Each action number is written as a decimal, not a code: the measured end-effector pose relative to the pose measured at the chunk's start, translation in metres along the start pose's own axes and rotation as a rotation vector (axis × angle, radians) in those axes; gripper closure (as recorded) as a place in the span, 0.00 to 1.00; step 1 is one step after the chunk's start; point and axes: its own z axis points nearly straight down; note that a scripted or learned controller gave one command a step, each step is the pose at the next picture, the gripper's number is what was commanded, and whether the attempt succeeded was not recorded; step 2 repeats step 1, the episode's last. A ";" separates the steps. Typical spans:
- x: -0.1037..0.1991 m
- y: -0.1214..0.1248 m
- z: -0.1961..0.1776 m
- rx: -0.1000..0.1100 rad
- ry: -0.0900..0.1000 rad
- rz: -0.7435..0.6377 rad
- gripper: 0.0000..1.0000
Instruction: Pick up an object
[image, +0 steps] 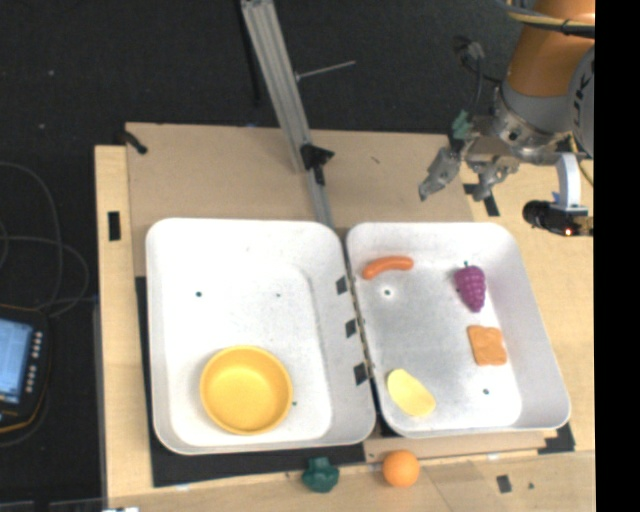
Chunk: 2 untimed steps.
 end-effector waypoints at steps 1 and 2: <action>0.000 0.000 0.000 0.000 -0.001 0.000 0.00; 0.000 0.000 0.000 0.000 -0.001 0.000 0.00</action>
